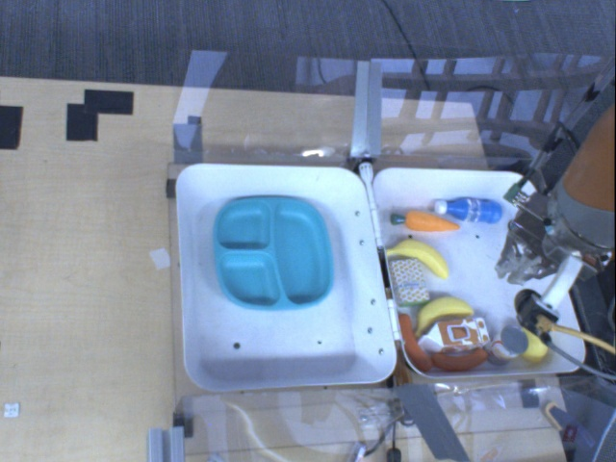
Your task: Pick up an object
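Gripper: the gripper (525, 258) is over the right edge of the right bin (481, 183), hanging from the grey arm with the orange band that comes in from the right; it carries nothing, and if it is released or clenched I cannot tell.
Blue bottle: the blue bottle (470, 210) lies on its side a little up and to the left of the gripper, apart from it.
Carrot: an orange carrot (431, 222) lies just beside the bottle, further left from the gripper.
Upper banana: a yellow banana (419, 256) lies left of the gripper, well apart, near the wall between the bins.
Patterned packet: a small patterned packet (408, 281) is just under this banana, left and slightly below the gripper.
Lower banana: a second banana (444, 310) lies below and left of the gripper.
Brown carton: a brown carton (464, 335) with a white picture touches the lower banana, below the gripper.
Red sausage: a red curved piece (433, 356) lies around the carton at the bin's lower corner.
Lemon: a small yellow thing (534, 348) is directly below the gripper, beside a grey round object (515, 339).
Left bin: the left bin (207, 335) is far left of the gripper and holds a blue divided plate (273, 251).
Tabletop: the light wooden tabletop (87, 287) carries both bins.
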Robot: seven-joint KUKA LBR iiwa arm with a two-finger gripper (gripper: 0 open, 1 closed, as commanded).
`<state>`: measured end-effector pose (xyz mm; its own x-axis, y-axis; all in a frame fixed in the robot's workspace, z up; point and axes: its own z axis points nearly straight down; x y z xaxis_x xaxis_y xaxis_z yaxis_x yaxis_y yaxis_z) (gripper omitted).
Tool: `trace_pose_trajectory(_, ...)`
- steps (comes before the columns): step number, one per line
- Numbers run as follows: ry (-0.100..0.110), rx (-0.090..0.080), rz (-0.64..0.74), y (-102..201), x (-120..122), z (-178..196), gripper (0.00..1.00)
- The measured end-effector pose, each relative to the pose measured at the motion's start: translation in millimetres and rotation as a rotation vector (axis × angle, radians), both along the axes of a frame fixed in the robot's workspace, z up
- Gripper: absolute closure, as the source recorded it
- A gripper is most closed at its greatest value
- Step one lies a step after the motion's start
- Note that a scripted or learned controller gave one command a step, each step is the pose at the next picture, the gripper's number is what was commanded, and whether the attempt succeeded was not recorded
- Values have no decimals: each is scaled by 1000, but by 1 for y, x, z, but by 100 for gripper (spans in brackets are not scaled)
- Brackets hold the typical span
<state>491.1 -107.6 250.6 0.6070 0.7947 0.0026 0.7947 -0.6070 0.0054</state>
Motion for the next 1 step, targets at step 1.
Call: trace_pose_trajectory(1,-1,-1,10,1,1,10,100)
